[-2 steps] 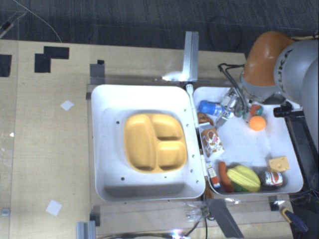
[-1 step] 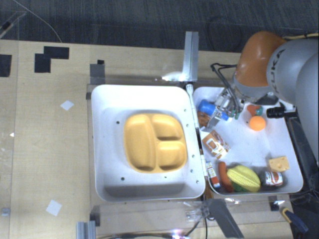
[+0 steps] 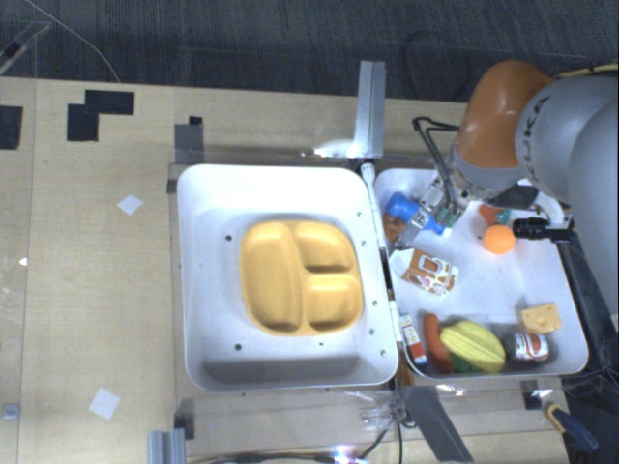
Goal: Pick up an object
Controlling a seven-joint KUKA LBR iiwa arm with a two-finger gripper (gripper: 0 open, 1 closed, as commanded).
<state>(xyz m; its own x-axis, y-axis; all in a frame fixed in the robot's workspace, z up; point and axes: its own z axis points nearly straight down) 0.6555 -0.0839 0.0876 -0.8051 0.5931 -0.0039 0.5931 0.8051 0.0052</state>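
My gripper [image 3: 428, 217] hangs over the upper left part of the right bin [image 3: 571, 309], under the grey arm with its orange band. A blue object [image 3: 400, 205] lies right beside it on its left, touching or partly under it. Whether it is held cannot be told. An orange ball [image 3: 499, 240] rests just right of the gripper. A red-and-white snack packet [image 3: 428, 273] lies below it.
Along the right bin's front lie a yellow corn cob [image 3: 474, 345], a red sausage [image 3: 431, 342], a dark can [image 3: 530, 348] and a cheese wedge [image 3: 540, 317]. A brown item [image 3: 392, 228] sits by the left wall. The left bin [image 3: 193, 288] holds a yellow divided tray [image 3: 298, 275].
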